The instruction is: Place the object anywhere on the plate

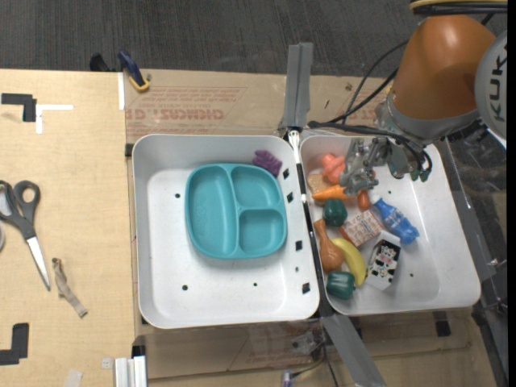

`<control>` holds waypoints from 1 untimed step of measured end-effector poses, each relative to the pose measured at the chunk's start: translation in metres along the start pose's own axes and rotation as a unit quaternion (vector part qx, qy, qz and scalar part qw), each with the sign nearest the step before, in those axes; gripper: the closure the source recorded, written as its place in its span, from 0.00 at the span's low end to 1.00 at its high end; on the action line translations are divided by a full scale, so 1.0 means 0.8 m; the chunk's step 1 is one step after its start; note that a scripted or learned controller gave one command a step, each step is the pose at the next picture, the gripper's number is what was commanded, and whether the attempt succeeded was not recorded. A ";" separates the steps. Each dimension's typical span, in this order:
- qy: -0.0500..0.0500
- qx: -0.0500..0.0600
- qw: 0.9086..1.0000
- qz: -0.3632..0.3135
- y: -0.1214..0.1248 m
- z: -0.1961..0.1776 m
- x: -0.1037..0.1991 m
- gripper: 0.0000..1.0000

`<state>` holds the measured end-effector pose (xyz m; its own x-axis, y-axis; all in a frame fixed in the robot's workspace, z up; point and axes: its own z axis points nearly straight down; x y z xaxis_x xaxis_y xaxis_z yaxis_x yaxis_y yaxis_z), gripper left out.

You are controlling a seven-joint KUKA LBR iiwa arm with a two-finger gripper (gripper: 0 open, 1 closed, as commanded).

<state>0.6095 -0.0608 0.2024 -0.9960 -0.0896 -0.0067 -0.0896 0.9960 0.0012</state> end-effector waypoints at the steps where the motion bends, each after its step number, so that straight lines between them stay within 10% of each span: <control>1: 0.001 0.000 0.990 -0.143 -0.099 0.031 0.008 1.00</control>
